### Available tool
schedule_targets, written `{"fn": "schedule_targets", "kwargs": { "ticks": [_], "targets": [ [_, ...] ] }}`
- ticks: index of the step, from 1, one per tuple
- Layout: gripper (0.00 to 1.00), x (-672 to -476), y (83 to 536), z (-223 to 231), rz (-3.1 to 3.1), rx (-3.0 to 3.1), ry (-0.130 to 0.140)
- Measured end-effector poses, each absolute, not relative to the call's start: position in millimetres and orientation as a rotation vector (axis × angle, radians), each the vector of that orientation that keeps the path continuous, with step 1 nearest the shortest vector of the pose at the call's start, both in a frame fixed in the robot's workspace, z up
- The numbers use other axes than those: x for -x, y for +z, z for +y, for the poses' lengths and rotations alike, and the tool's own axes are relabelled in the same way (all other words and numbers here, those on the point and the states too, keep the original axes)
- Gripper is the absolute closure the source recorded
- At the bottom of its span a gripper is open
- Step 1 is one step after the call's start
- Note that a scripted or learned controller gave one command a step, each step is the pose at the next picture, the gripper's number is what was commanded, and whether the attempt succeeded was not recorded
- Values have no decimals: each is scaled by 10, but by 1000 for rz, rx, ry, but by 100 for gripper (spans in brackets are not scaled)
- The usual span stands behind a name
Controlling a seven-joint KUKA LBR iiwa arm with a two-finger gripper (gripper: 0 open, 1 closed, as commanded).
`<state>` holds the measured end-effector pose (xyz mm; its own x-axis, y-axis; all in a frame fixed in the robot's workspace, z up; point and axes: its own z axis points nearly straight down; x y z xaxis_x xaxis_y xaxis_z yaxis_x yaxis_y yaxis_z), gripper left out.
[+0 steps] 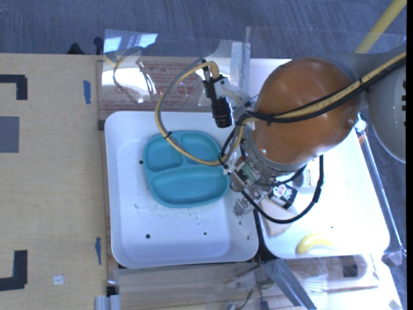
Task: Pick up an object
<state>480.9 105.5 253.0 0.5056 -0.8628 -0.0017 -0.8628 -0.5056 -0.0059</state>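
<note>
Gripper, its state impossible to tell, probably should descend squarely onto the teal divided plastic plate's right rim.

The divided plate lies in the left bin, toward that bin's back and right side. Right of the plate, the arm's wrist hangs over the wall where the left bin meets the right bin. A banana lies in the right bin, nearer the front than the plate.
</note>
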Motion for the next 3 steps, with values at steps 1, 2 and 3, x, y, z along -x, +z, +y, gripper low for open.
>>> {"fn": "schedule_targets", "kwargs": {
  "ticks": [1,2,3],
  "targets": [
    [100,-4806,2555,869,585,3081,-3],
    [100,-4946,2283,1371,965,2988,7],
    [100,-5048,2055,1775,1747,2609,5]
  ]
}}
